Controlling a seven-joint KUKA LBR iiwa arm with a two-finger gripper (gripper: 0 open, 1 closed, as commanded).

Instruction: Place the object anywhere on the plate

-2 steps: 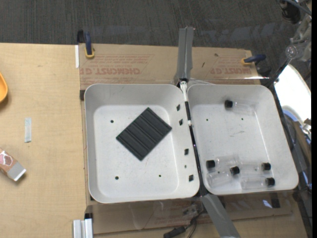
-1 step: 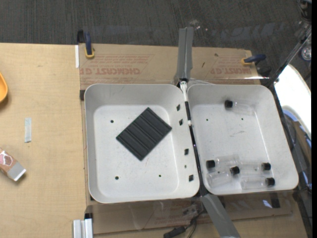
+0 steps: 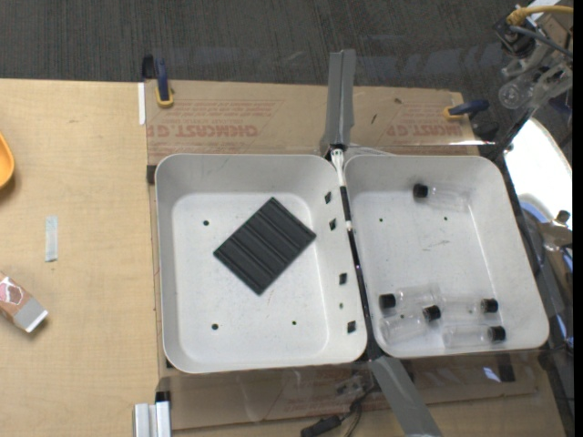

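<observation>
Although the end effector sits at the upper right corner of the view among cables and clear parts, we cannot tell how far open it is, and we see nothing in its hold. It hangs outside the bins, above the far right corner of the right bin.

Nearest to it, inside that bin, we see one small clear piece with a black cap lying alone near the far wall, down and to the view's left of the end effector. Farther from it, along the bin's near wall, we count four more capped clear pieces grouped close together, some touching the wall; these are the likely objects for the task, though we cannot tell which one is meant.

Farther still toward the view's left, the left bin holds the plate, a dark ribbed square turned like a diamond, lying flat near the bin's middle, well apart from every capped piece.

Both bins rest on printed cardboard, pinned by a clamp at the far left and another clamp just below the end effector. Farthest away, on the counter, we see a small grey strip and a packet.
</observation>
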